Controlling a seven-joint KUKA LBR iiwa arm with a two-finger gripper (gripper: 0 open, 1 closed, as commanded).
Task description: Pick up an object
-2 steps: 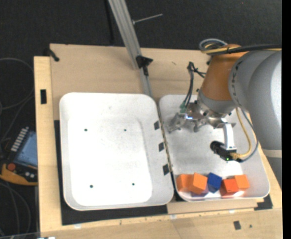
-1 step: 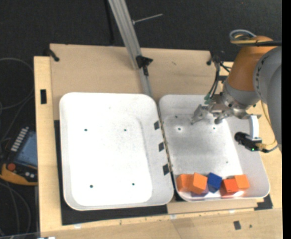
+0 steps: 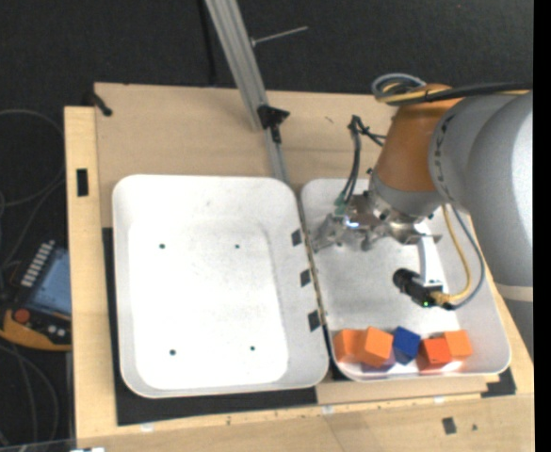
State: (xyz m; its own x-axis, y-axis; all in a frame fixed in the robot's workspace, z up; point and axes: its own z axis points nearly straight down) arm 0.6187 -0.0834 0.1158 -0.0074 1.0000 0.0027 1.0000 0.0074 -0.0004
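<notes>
A robot gripper [image 3: 350, 230] hovers over the right bin's [image 3: 369, 290] far end, finger state unclear, needing to reach the near-edge blocks [image 3: 402, 347].

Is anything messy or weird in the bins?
Nothing looks broken or spilled. The blocks are all bunched along the near edge of the right bin: an orange block, a blue block and another orange block. The hand hangs over that bin's far left corner, away from them.
</notes>
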